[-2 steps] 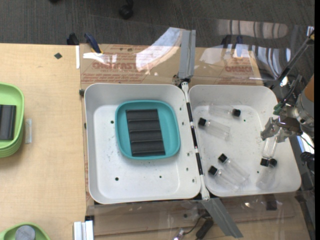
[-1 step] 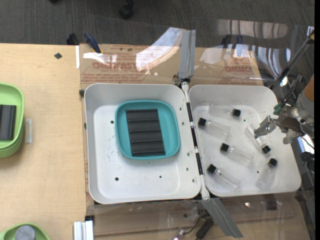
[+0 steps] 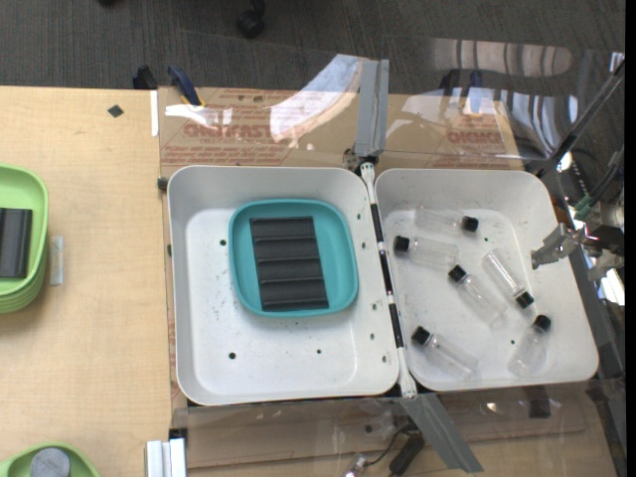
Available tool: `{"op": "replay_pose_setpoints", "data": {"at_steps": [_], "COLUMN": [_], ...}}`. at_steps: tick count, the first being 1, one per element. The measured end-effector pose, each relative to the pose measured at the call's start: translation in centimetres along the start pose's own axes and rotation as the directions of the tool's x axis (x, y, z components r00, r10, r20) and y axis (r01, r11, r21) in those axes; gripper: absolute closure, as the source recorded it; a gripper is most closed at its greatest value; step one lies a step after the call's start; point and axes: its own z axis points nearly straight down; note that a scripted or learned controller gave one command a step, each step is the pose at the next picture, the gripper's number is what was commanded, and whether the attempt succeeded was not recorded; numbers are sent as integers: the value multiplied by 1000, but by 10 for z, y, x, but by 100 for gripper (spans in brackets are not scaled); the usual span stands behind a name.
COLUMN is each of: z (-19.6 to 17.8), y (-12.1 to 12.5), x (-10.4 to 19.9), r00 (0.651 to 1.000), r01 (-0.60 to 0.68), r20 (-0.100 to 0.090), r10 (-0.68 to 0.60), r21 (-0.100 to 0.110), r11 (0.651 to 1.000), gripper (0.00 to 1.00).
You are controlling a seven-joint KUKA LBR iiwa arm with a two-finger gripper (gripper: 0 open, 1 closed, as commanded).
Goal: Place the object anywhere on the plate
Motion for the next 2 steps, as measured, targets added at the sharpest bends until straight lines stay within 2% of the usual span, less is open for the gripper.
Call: {"op": "replay_pose_setpoints", "data": {"at_steps": [1, 2], "z": [-123, -202], "y": [-25, 14], "x": [-6, 7], "r00": [991, 980], "r01": [-132, -201], "r20": [2, 2], "r10": [132, 201], "r21": [0, 1], "r11": [991, 980], "gripper": [0, 0]}}
